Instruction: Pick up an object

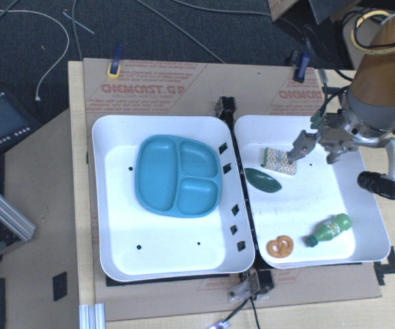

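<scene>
The patterned pad [280,160] lies in the upper left part of the right bin [369,252], and we take it as the likeliest target, since the gripper [316,144] hangs just beside it, toward its right. One dark finger [300,144] slants down to the pad's right edge, and a second prong shows further right near the wrist, so we read the claw as spread apart, with nothing between its fingers. We cannot tell whether the lower finger touches the pad or stands just above it.

What worries us first is the offset. The fingers sit to the pad's right rather than astride it, so if they close from here they may meet on air, or nip a corner only. The pad also looks flat and thin, so fingertips coming down on it may press it against the floor instead of getting under an edge, or push it leftward.

A push to the left carries its own risk: the green leaf [262,180] lies just below and beside the pad, and the bin's left wall is near. The pad could ride onto the leaf or wedge against the wall.

The pretzel [280,246] and the bottle [329,229] lie well apart along the near edge, out of harm's way. The blue tray [178,175] sits in the left bin [115,252], untouched by any of this.
</scene>
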`<state>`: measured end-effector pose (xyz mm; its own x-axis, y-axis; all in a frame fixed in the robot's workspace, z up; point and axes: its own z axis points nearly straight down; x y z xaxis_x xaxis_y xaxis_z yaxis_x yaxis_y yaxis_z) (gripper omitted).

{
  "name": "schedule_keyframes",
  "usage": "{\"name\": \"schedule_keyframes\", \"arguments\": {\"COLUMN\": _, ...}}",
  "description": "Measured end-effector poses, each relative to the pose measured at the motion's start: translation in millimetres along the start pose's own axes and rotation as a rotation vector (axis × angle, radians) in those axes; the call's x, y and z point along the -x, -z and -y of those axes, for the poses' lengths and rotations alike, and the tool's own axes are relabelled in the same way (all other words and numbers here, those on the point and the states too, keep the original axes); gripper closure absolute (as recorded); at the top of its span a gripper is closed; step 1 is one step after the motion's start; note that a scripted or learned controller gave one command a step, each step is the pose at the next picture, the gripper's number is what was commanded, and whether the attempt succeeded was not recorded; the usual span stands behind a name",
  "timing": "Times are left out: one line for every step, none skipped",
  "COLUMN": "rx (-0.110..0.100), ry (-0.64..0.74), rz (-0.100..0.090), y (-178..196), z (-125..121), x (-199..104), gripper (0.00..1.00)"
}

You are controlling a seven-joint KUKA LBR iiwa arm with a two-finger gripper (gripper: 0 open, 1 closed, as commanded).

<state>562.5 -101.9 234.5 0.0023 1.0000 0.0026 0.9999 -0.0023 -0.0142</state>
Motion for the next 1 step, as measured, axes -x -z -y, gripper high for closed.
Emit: {"name": "schedule_keyframes", "arguments": {"rx": 0.013, "ry": 0.003, "rz": 0.001, "y": 6.5, "z": -2.4, "x": -0.2, "gripper": 0.00}}
